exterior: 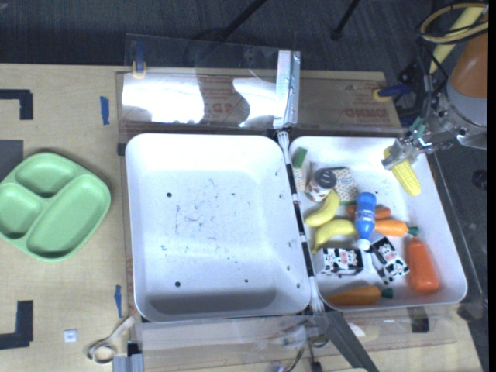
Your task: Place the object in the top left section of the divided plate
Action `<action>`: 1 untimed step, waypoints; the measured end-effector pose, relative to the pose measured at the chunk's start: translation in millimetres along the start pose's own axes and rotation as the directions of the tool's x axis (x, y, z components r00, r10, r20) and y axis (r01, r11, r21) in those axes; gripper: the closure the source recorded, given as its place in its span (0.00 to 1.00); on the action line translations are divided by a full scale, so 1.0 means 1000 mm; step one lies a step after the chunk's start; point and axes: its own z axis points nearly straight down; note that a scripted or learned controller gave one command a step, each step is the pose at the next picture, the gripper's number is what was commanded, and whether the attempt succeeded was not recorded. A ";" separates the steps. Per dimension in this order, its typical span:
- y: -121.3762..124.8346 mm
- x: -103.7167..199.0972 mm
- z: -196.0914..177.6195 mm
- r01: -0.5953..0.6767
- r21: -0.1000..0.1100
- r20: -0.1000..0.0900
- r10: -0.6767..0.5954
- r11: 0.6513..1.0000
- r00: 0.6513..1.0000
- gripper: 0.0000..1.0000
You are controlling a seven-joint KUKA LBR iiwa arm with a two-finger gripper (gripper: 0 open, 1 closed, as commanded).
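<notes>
- The gripper (404,152) is hanging over the right bin's (453,289) far right corner, its fingers closing on a yellow corn cob (407,175) that is tilting down over the bin.
- The right bin is holding two bananas (328,219), a blue bottle (364,215), carrots (421,264), two black-and-white cow toys (342,260) and a small round-topped item (325,179).
- The left bin (205,223) is sitting just beside it, touching along the shared edge.
- The green divided plate (50,205) is resting on the bench (62,115), well apart to the left of both bins.
</notes>
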 end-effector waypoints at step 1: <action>-0.029 0.117 0.013 -0.077 0.003 -0.002 0.077 0.997 0.997 1.00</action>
